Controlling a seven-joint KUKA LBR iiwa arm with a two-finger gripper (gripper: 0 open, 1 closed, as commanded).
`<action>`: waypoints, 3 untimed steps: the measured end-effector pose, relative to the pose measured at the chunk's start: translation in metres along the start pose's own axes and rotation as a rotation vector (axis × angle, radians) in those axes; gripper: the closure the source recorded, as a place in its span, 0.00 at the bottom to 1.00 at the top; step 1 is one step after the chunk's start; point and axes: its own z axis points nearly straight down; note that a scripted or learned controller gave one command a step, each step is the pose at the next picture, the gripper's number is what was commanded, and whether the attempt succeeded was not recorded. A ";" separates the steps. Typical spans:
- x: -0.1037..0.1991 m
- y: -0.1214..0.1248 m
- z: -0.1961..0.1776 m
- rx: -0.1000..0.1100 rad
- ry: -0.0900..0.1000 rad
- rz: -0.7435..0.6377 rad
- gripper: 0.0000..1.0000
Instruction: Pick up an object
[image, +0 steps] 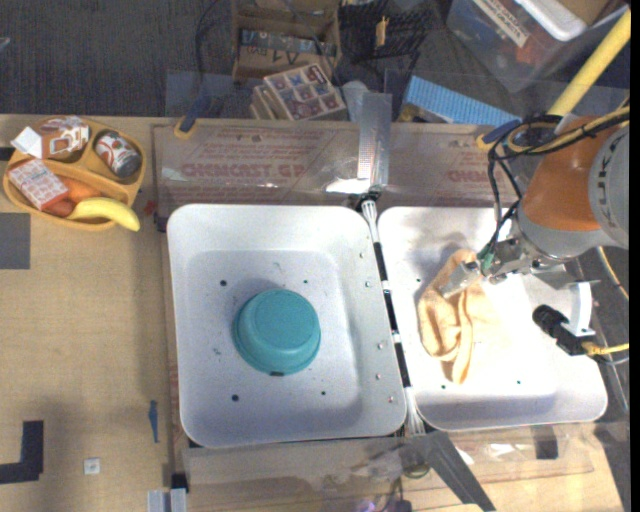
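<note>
We can't tell how the jaws stand: the gripper (487, 266) sits right at the top edge of the tan cloth (449, 315), which looks bunched up toward it. We see the cloth lying in the right bin (520, 400), left of centre. In the left bin (200, 240) we have a teal bowl (278, 331) upside down. A yellow tray (70, 215) of toy food sits far left on the bench (80, 380).
</note>
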 end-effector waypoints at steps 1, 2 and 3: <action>0.051 0.043 -0.096 0.014 0.003 0.020 0.00; 0.011 0.036 0.014 0.009 0.001 0.025 0.00; 0.009 0.038 0.002 0.003 -0.004 0.025 1.00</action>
